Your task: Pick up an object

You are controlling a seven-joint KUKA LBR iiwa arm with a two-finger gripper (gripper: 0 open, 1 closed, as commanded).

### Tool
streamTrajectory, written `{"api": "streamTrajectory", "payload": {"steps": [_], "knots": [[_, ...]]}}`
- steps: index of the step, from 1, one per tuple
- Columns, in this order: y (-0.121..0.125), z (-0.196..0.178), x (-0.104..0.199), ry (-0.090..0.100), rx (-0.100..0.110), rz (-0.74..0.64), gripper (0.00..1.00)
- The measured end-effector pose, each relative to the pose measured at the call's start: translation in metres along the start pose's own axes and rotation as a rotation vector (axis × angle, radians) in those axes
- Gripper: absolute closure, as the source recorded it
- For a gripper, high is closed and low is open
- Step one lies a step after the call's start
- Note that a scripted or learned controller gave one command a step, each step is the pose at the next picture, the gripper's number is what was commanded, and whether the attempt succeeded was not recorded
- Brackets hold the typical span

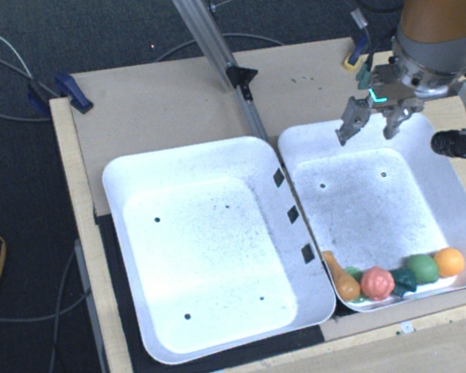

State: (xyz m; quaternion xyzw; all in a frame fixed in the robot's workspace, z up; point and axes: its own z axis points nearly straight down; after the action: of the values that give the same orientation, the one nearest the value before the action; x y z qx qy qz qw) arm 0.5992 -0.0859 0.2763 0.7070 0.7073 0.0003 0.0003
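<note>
Camera view, claw (373, 122) open, above right bin (456, 186)

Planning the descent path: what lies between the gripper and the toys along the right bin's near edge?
In the camera view, only bare speckled floor of the right bin separates the open gripper from the toys.

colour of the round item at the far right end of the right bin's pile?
Orange, clearest in the camera view.
</note>
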Motion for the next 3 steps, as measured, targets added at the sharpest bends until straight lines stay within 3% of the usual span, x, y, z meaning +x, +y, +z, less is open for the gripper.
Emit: {"api": "streamTrajectory", "payload": {"steps": [1, 3], "knots": [[0.000, 0.000, 0.000, 0.000, 0.000, 0.000, 0.00], [-0.003, 0.089, -0.009, 0.000, 0.004, 0.000, 0.00]]}}
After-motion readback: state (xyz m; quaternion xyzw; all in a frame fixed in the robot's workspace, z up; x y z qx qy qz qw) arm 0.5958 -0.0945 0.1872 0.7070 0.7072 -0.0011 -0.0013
